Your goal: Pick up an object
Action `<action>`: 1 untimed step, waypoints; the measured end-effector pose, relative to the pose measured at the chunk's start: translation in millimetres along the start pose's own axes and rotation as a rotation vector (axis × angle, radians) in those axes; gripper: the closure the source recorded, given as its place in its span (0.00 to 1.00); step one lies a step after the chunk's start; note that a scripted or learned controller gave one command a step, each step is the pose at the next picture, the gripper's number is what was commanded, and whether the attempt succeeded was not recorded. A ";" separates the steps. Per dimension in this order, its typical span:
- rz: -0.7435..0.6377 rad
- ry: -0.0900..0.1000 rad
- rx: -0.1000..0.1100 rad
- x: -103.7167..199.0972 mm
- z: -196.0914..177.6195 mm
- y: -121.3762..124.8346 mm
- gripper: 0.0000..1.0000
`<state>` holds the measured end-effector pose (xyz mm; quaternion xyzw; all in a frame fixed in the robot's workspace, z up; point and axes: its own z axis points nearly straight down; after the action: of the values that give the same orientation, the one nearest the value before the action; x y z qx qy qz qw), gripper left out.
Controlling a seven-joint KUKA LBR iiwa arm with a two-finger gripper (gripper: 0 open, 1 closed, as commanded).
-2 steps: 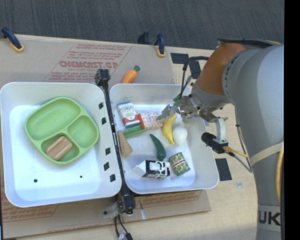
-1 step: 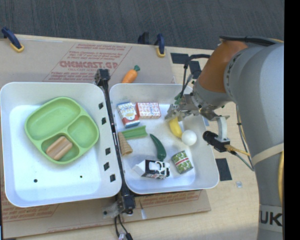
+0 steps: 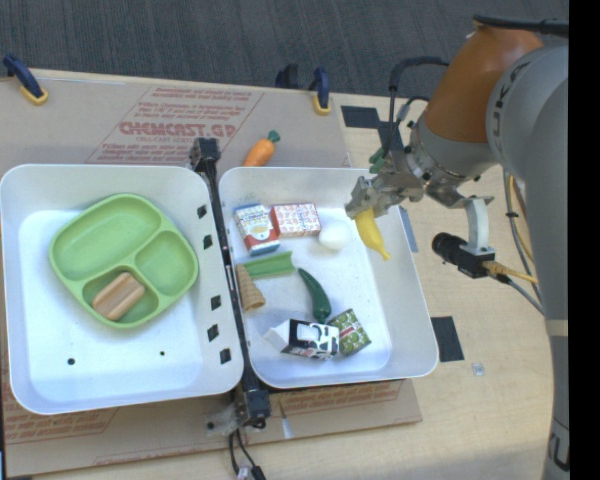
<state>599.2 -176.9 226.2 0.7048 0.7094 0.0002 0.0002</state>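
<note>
The gripper (image 3: 372, 208) hangs over the upper right of the right bin (image 3: 412, 298), with a banana (image 3: 372, 234) dangling from its tip; it looks pinched on the banana's top end, though the contact is too small to be sure. The banana hangs tilted, just right of a white egg (image 3: 332, 235). The hold seems to be on one end only, so the fruit could swing and slip free, dropping onto the egg or the bin's rim.
</note>
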 end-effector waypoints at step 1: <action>-0.005 0.001 0.001 0.6 -9.8 0.5 1.00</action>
<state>599.6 -176.3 235.9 0.7031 0.7111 0.0003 -0.0005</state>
